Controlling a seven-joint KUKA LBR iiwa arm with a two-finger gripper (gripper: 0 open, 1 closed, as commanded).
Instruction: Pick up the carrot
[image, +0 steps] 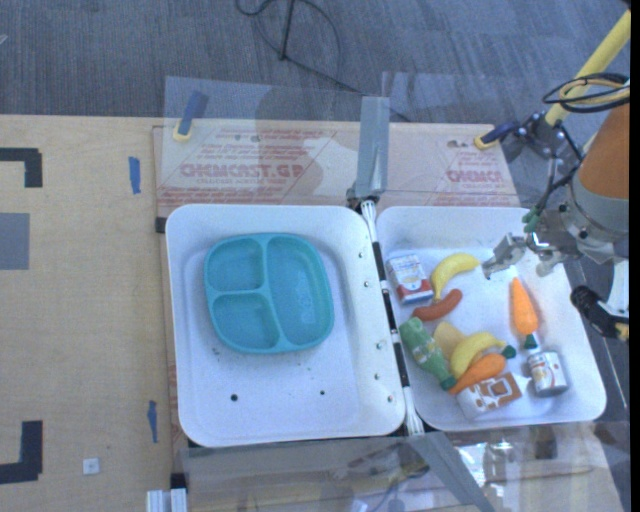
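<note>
In the camera view, the hand (512, 255) hovers over the right bin (590, 400) at about two o'clock, with nothing between its fingers; whether they are spread, I cannot tell. The carrot (523, 308) lies just below it, at five o'clock from the hand, stem end near a small can (546, 372). This looks like the approach step: next, centre over the carrot and descend.

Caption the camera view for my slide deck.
Gripper above the right bin, near a carrot; blue tray in left bin.
</note>
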